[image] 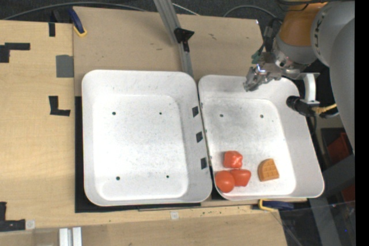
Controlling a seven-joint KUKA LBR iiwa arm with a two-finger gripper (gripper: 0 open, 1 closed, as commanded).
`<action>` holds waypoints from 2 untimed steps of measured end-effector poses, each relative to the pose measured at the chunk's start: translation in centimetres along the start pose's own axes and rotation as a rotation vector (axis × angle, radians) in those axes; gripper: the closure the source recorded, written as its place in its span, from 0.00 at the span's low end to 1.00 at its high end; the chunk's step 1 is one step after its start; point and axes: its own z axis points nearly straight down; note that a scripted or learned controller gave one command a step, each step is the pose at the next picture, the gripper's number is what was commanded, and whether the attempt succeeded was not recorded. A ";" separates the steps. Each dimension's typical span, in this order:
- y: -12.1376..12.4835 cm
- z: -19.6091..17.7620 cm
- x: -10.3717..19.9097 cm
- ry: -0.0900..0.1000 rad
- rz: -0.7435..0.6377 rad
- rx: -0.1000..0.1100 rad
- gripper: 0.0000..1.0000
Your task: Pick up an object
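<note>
Nearest to us, at the front edge of the right bin (300, 141), lie the things we could pick: three red pieces (232, 170) bunched together, two of them touching at the front wall and the third sitting just behind them, and just beside them to the right a small tan, waffle-like block (268, 170) that lies apart from the red ones. All four rest flat on the bin floor, so we judge that nothing has been lifted yet and the whole pick remains to be done: travel toward the front, descend, close, raise. The rest of that bin's floor shows only dark speckles. The left bin (138, 135), touching the right one along their shared rims, shows just a few small dark dots on its white floor. Farther back, the gripper (253, 81) hangs over the far rim of the right bin, near its back corner, well apart from the objects at the front. It is small and dark against the rim, and we cannot tell its state; we see nothing in it. Behind it the grey arm (334, 31) with its orange band comes in from the right.
</note>
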 end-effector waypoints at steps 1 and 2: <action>-0.2 -4.4 0.4 0.000 0.000 0.000 1.00; -0.1 -9.8 0.5 -0.001 0.000 -0.002 1.00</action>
